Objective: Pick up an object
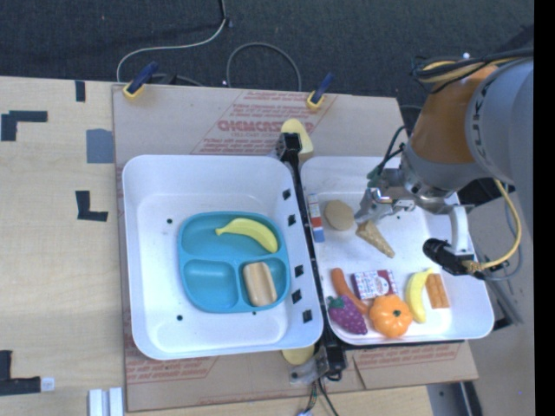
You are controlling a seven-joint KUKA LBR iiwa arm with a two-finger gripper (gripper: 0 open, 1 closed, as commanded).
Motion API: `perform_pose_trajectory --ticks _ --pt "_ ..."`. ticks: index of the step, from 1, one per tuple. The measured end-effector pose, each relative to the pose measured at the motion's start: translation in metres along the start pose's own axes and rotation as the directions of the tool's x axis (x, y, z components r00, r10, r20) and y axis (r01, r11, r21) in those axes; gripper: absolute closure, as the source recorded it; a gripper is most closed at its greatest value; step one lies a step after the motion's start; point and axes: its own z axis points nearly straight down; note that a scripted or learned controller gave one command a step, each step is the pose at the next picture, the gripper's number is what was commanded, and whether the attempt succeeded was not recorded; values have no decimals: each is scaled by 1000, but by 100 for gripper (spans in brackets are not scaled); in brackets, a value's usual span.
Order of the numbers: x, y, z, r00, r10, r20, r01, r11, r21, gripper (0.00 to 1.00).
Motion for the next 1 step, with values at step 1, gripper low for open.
perform_pose_trajectory --ticks 1 --pt "45 10 -12 1000 -13 -5 13 1000 -6 100"
